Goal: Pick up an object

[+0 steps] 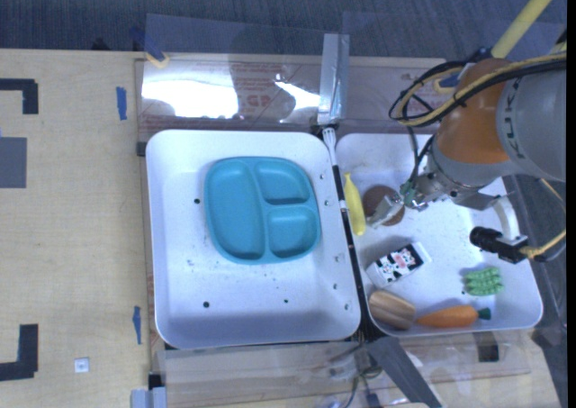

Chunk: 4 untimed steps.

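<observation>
Camera view, lower right of the frame: a carrot (447, 316), a wooden piece (391, 307), a green toy (483, 282) and a patterned card (399, 262) lie loose in the right bin (522, 307). Higher up, the gripper (396, 206) is low at a brown round object (378, 199) beside a yellow banana (354, 204). Whether the fingers are closed, I cannot tell. I judge nothing is lifted yet. The left bin (171, 217) holds a blue tray (263, 208).

Tray (261, 208) in left bin (171, 307); carrot (447, 316) in right bin (522, 303)
</observation>
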Each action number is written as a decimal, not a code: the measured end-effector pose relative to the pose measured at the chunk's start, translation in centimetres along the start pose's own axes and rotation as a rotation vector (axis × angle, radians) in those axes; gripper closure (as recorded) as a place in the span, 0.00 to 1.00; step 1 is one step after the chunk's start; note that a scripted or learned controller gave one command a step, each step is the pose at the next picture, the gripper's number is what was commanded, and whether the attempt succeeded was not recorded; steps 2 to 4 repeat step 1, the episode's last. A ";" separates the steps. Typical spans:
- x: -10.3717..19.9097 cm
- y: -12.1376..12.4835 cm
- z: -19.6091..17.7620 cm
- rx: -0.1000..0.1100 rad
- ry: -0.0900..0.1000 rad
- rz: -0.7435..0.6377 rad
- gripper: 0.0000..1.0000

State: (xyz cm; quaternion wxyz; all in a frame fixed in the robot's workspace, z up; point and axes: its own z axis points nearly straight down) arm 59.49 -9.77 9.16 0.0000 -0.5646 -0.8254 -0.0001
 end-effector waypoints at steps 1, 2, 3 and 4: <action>-0.1 0.2 -1.2 -0.006 -0.003 0.001 1.00; -0.1 0.2 -1.2 -0.006 -0.003 0.001 1.00; -0.1 0.2 -1.2 -0.006 -0.003 0.001 1.00; -0.1 0.2 -1.2 -0.006 -0.003 0.001 1.00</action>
